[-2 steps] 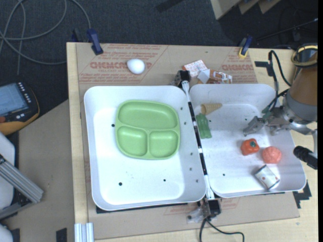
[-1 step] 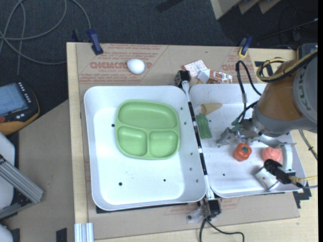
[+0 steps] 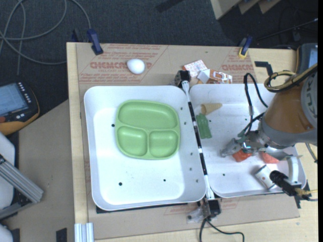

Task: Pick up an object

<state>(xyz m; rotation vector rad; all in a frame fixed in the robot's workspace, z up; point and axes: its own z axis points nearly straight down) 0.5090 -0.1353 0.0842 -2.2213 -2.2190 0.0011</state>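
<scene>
Two shallow white bins share the desk, and in the right bin (image 3: 222, 183) the end effector (image 3: 237, 149), fingers spread wide, hangs just beside a small red-orange block (image 3: 242, 156), so it should centre over it before closing.

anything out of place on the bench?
Yes. A white egg-shaped object sits on the cardboard behind the left bin, outside both bins. Small crumpled packets lie beyond the right bin's back edge. The green divided plate lies flat in the left bin.
</scene>
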